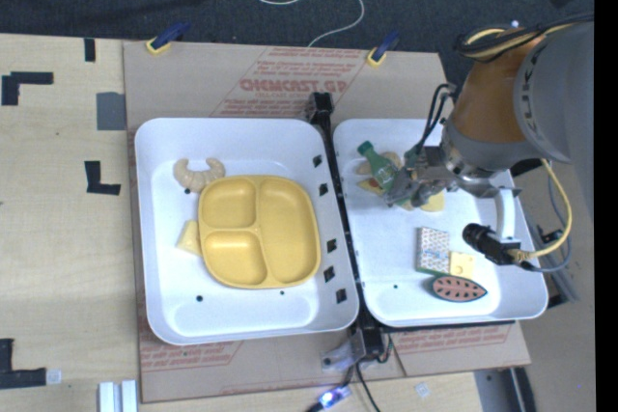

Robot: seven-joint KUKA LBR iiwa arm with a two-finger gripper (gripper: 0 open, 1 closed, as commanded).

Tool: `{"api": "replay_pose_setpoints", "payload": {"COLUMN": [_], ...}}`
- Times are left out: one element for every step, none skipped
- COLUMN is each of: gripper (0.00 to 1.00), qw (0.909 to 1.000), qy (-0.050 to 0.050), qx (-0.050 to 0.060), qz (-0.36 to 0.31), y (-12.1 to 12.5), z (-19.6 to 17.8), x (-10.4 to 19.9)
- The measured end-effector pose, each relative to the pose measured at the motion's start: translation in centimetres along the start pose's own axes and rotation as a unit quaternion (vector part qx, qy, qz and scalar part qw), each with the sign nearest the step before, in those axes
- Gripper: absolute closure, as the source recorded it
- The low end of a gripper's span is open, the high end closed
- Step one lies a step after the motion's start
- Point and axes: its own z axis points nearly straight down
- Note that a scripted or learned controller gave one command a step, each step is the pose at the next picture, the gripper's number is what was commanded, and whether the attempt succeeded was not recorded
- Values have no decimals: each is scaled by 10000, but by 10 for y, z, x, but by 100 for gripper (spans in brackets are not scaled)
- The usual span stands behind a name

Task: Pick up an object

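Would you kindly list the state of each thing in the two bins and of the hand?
Yellow tray: flat in the left bin, compartments bare.
Croissant: lying beside the tray's upper left corner.
Green bottle: tipped over in the right bin, by the hand.
Cracker: lying flat.
Watermelon slice: lying flat near the bin's front edge.
Hand: low over the right bin.

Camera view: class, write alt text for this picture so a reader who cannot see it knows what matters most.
A grey and orange robot arm reaches from the right, its hand low over a green bottle in the right white bin, which also holds a checkered block and a watermelon slice. The left white bin holds a yellow divided plate and a tan croissant.
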Motion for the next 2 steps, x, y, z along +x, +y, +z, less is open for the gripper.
{"api": "replay_pose_setpoints", "payload": {"gripper": [100,100], "qw": [10000,10000], "qy": [-2,3], "qx": [-2,11], "qz": [1,-4], "y": [6,6], "z": [-46,-70], "x": [-6,-6]}}
